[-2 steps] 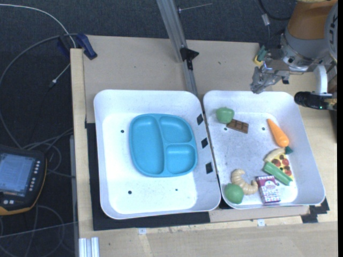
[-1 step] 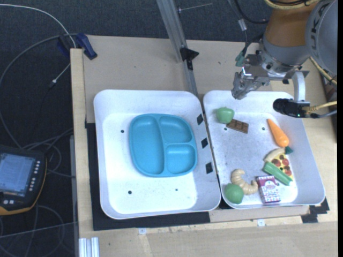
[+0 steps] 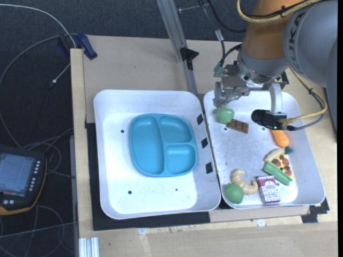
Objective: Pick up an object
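My gripper (image 3: 222,101) hangs over the far left corner of the right bin (image 3: 305,159), its tips just above a green round fruit (image 3: 225,114). The fingers reach down to the fruit's top, but the fruit still rests on the bin floor. A brown chocolate bar (image 3: 238,126) lies right beside the fruit. Farther right lies an orange carrot (image 3: 280,137). Near the front of the bin are a pizza slice (image 3: 277,159), a green piece (image 3: 277,173), a pink box (image 3: 268,189), a tan croissant (image 3: 244,181) and a second green fruit (image 3: 233,193).
The left bin (image 3: 107,186) holds a blue divided plate (image 3: 162,144). A slanted metal pole (image 3: 174,31) rises behind the bins close to the gripper. A black fitting (image 3: 266,118) with cables hangs from the arm over the right bin. A handheld pendant (image 3: 19,178) lies off the bench at left.
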### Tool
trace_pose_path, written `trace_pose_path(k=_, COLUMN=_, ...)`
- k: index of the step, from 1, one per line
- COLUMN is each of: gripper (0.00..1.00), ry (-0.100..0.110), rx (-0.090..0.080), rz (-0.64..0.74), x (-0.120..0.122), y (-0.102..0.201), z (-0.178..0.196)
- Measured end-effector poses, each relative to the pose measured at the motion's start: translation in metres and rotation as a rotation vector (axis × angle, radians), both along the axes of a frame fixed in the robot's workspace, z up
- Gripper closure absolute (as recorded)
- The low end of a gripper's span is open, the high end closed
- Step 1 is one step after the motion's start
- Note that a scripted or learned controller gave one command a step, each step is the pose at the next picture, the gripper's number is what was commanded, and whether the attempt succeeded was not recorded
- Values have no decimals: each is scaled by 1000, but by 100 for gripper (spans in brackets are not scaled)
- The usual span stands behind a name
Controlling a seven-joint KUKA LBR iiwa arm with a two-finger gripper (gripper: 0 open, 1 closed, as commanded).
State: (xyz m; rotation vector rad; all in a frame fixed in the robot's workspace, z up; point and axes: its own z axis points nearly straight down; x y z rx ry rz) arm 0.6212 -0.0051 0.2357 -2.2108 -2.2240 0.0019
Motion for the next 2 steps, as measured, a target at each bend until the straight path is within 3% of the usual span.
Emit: trace_pose_path(k=2, gripper=100, ry=0, rx=-1, rz=0, x=-39, y=90, z=-6)
